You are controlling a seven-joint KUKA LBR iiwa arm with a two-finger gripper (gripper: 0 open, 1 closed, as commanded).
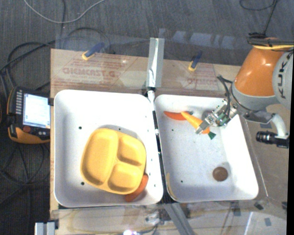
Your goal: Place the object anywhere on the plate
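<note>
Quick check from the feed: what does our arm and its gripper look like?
The arm has a rounded orange band above a grey wrist, with dark lettering on a pale link at the right edge. The gripper is small, metallic grey, with thin dark cables running to it.

From my console the yellow plate (pixel 114 160) looks like smooth, matt plastic — the white bins (pixel 68 135) the same, faintly glossy. The bench board (pixel 105 71) reads as raw wood — the floor (pixel 43 32) as rough carpet.

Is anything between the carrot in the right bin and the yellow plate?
Yes. The raised bin walls run between the carrot and the plate, so it must be lifted over them.
</note>
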